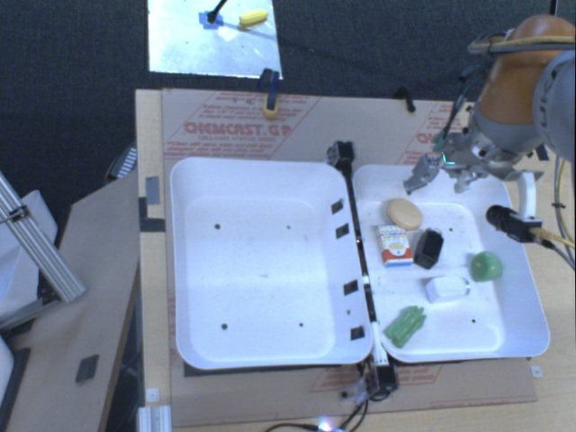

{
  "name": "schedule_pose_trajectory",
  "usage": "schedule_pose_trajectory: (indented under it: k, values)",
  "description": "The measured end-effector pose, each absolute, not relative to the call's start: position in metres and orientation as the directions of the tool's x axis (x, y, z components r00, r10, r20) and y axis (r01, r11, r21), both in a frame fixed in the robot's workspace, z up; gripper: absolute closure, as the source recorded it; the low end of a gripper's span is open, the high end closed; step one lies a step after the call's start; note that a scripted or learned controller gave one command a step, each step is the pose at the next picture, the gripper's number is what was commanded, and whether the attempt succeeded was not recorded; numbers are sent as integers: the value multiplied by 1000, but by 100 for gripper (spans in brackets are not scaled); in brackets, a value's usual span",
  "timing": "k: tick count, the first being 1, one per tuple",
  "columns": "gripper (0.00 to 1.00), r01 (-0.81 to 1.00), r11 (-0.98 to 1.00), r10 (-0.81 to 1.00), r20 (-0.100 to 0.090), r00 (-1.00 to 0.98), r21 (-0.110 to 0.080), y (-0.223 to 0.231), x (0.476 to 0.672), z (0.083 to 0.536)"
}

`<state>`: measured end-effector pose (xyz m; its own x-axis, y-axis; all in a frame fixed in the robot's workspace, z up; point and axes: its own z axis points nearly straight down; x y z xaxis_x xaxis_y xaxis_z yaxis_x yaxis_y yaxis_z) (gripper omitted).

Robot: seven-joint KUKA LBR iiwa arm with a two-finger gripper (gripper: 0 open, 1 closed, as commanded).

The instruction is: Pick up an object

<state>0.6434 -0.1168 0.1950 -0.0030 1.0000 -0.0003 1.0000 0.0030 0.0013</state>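
Observation:
The right bin (513,331) holds several small objects. A tan oval bun-like piece (405,213) lies near its far side. Beside it sit a small red and white box (393,245) and a black block (427,248). A green ball (486,265) rests at the right, a white block (446,288) lies in the middle, and a green leafy piece (405,325) lies at the near left. My gripper (441,175) hangs above the bin's far edge, its two fingers spread apart and holding nothing, a little up and right of the tan piece.
The left bin (193,241) lies beside the right one, with black clips (344,219) along the shared rim. A black cylinder (507,222) juts from the arm over the right bin's right side. A metal plate (211,25) lies beyond the bench.

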Motion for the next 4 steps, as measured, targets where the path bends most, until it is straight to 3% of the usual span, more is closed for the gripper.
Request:
schedule_pose_trajectory:
  k: [1, 2, 3, 4]
  values:
    - [0, 1000, -3, 1000, 1, 3, -11, -146, 585, 102]
    - [0, 1000, 8, 1000, -1, -8, 6, -119, 660, 85]
    - [100, 1000, 6, 1000, -1, -6, 8, -121, 659, 97]
    - [100, 1000, 1, 1000, -7, 0, 22, -158, 650, 319]
